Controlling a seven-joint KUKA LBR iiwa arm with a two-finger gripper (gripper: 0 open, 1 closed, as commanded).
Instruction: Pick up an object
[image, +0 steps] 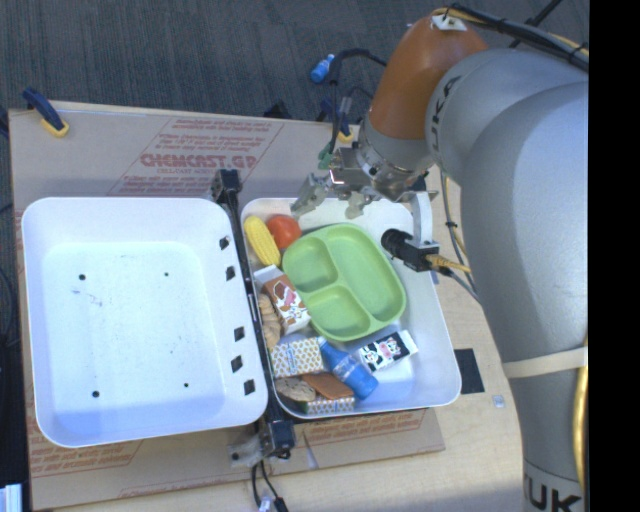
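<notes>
My gripper (332, 198) hangs over the far end of the right bin (440, 345), its two fingers spread open with nothing between them. Just below it lie a red tomato (285, 230) and a yellow corn cob (262, 240). A green divided plate (345, 280) takes up the bin's middle. To the plate's left is a small brown and white box (288, 305). Nearer the front are a blue bottle (350, 371), a black and white carton (388, 350), a patterned packet (299, 355) and a brown flat piece (318, 386).
The left bin (130, 320) sits beside the right one, joined by black clips (240, 335). Both rest on a cardboard sheet (190, 150). A blue and yellow clamp (45, 110) sits at the far left corner. The arm's grey body (520, 200) covers the right side.
</notes>
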